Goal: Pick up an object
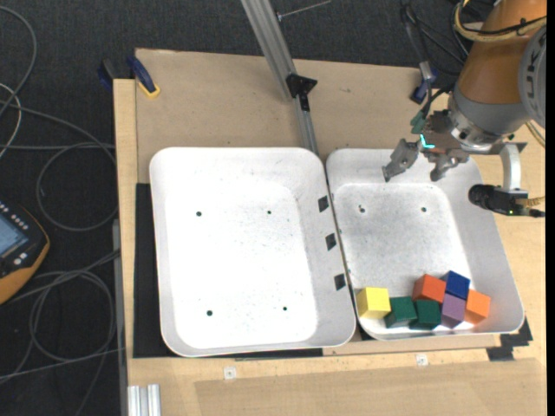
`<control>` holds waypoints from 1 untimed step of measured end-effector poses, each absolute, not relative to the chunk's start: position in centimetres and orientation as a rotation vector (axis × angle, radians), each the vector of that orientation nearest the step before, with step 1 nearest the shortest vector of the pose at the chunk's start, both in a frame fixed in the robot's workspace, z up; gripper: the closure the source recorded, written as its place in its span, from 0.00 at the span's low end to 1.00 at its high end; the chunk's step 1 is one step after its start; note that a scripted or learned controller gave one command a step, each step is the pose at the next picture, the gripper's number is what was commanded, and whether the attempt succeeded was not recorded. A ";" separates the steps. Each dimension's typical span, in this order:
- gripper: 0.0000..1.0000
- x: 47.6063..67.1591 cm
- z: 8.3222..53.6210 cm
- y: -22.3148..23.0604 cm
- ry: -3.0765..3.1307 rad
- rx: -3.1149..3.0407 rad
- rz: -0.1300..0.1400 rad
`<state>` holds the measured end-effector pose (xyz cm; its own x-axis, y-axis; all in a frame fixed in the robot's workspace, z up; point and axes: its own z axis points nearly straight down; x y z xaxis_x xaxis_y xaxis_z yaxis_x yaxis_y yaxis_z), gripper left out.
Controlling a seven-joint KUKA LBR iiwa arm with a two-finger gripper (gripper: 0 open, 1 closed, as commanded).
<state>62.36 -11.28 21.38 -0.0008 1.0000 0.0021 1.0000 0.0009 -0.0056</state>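
Several small blocks lie bunched at the near edge of the right bin (486, 241): a yellow block (375, 301), a dark green block (400, 311), another green block (427, 313), an orange-red block (427, 288), a blue block (456, 282), a purple block (453, 307) and an orange block (477, 304). My gripper (421, 166) hangs over the far edge of the right bin, well away from the blocks. Its two fingers are spread apart, open, with nothing between them.
The left bin (234, 250) sits beside the right one, with black clips along the seam between them. A slanted metal rail (276, 50) rises behind the bins. Cables and a handheld device lie on the floor at left.
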 end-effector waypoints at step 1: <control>0.00 62.4 21.6 -11.3 -2.220 -2.219 0.001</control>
<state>62.41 -11.29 21.59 -0.0008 1.0000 0.0015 1.0000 0.0008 -0.0022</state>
